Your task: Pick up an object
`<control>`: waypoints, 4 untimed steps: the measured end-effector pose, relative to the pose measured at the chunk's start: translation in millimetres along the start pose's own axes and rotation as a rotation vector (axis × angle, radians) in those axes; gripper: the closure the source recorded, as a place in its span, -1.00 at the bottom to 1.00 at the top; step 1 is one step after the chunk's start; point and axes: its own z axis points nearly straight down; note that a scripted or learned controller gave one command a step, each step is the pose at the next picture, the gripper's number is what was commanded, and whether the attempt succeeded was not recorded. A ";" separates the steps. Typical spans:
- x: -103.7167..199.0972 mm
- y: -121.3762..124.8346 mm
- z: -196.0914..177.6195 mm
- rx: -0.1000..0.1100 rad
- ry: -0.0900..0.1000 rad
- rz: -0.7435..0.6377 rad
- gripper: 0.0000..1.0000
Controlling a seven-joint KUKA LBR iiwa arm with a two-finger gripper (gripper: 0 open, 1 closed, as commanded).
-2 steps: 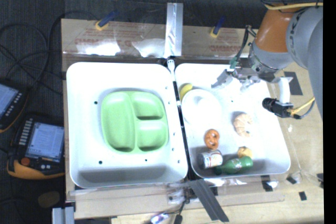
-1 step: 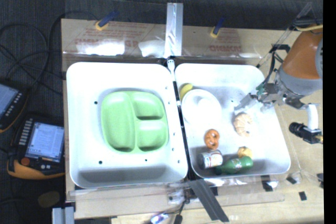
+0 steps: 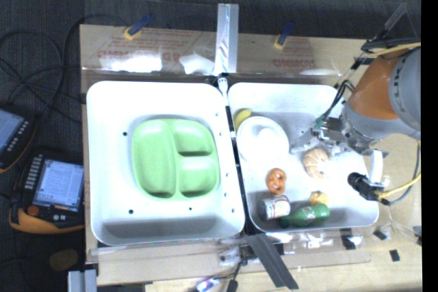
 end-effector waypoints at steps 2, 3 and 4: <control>35.0 -15.3 -109.8 0.015 -0.011 0.067 1.00; 117.0 2.7 -109.8 0.016 -0.010 -0.009 1.00; 122.7 24.7 -211.8 0.015 -0.012 -0.007 1.00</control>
